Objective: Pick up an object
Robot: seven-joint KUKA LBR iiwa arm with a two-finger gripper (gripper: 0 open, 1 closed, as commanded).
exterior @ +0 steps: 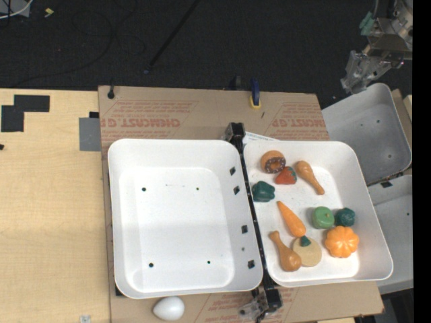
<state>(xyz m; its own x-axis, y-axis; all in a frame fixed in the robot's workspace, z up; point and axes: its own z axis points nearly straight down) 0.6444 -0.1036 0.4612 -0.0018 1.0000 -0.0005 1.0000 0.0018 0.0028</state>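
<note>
the gripper (363, 69) hangs at the upper right, above the far corner of the right bin (367, 180) and well apart from everything in it. nearest to it lie a tan gourd (309, 175), a brown bun (273, 161) and a red strawberry (286, 175). farther off sit a carrot (291, 219), green apple (323, 217) and orange pumpkin (341, 241). farthest, past the left bin (121, 200), rests a white egg (168, 308).

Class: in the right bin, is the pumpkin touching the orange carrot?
Apart. The camera view shows white bin floor between the pumpkin and the carrot.
</note>
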